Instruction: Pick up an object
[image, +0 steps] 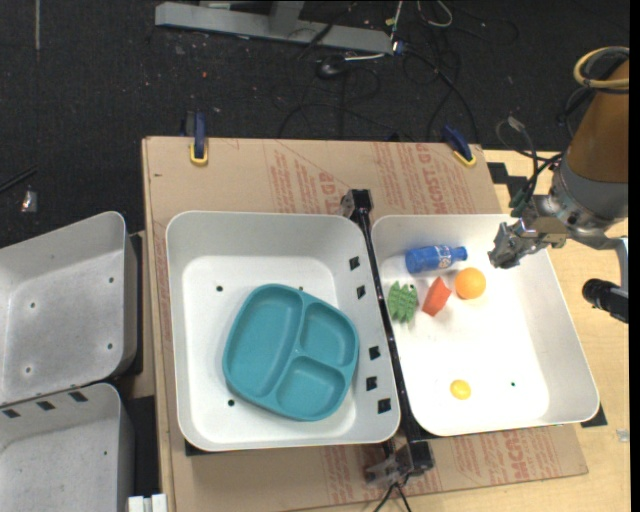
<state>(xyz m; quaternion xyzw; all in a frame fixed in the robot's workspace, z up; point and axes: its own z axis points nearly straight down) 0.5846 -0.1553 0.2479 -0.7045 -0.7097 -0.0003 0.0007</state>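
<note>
The right bin (560, 375) holds a blue bottle (434, 258) lying on its side, an orange ball (470, 284), a red-orange wedge (436, 296), a green leafy piece (403, 301) and a small yellow piece (459, 389). My gripper (505, 249) hangs over the bin's upper right part, just right of the blue bottle and above the orange ball. Nothing shows between its tips.
The left bin (195, 250) holds a teal divided plate (290, 351). A black divider (375, 300) runs between the bins. Both bins sit on a cardboard sheet (300, 175) held by clamps. Spare white bin lids (60, 300) lie at the far left.
</note>
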